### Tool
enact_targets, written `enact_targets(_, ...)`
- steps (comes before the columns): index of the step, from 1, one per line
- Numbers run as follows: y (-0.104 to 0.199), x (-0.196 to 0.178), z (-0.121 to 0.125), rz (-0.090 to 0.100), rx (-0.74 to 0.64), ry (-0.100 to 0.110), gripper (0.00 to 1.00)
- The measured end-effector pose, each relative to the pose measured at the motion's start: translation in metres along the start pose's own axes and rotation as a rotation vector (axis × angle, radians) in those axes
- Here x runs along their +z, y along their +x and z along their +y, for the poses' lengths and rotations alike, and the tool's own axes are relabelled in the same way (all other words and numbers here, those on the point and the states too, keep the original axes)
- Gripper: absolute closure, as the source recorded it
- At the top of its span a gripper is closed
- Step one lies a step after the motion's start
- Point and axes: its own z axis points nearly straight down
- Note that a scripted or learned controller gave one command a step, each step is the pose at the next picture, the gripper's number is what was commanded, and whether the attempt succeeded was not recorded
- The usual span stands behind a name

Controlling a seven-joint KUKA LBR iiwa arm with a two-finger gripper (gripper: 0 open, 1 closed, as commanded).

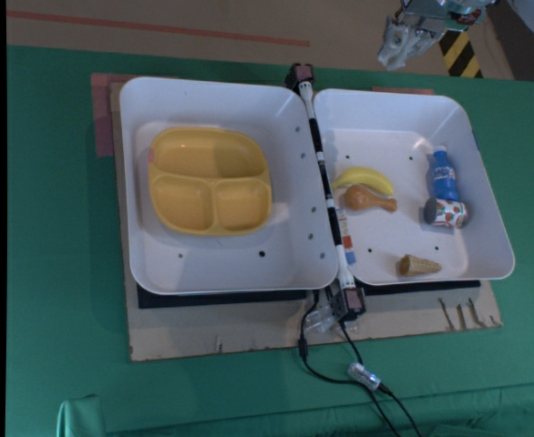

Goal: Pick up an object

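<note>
Gripper [396,51] sits at the top right of the camera view, raised above the far edge of the bench, past the far rim of the right bin [486,235]; can't tell how the fingers stand, nothing visible between them. Orange band not clearly visible, grey arm runs off the top right corner. All objects lie below the gripper in the view, well apart from it. Nearest to it is the blue bottle [442,174], lying in the right bin toward its right wall, below and slightly right of the gripper. Touching the bottle's lower end is a small patterned cup [446,212] on its side. Below and left of the gripper: banana [363,178] near the divider between the bins, with a toy chicken drumstick [368,199] just beside it on the near side, maybe touching. Farthest down from the gripper in that bin is an ice cream cone [417,265], lying flat near the front rim, apart from the rest. Far left and below the gripper, the left bin [148,271] holds a yellow compartment tray [210,180], flat, three sections. Both bins sit on cardboard over a green cloth [57,244]. A cable [340,362] trails from the front of the divider.
</note>
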Motion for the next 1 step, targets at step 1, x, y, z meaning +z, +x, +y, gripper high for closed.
enact_targets(1, -0.009, -0.0015, -0.0005, 0.0, 0.001, 0.002, 1.0)
